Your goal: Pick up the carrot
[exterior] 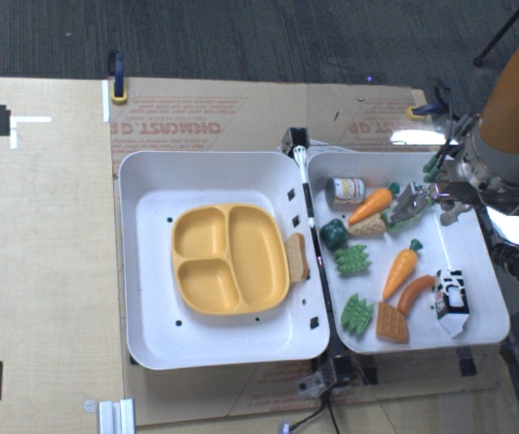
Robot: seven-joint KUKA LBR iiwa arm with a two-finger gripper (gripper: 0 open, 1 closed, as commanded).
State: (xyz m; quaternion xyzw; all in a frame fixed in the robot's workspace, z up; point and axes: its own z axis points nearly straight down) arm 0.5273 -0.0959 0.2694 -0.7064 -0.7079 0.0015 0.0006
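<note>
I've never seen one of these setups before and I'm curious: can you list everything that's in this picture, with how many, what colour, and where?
Shallow white bins: 2, white, side by side on the bench; left bin, right bin.
Divided plastic plate: 1, yellow, three compartments, in left bin.
Bread slice: 1, tan, at the plate's right edge.
Toy carrots: 2, orange with green tops, right bin; upper one, lower one.
Small can: 1, pale label, right bin top.
Leafy green pieces: 2, green, right bin;.
Dark green round vegetable: 1.
Sausage: 1, reddish orange.
Orange waffle-like square: 1.
Black-and-white carton: 1.
Gripper: 1, grey, beside the upper carrot.
</note>
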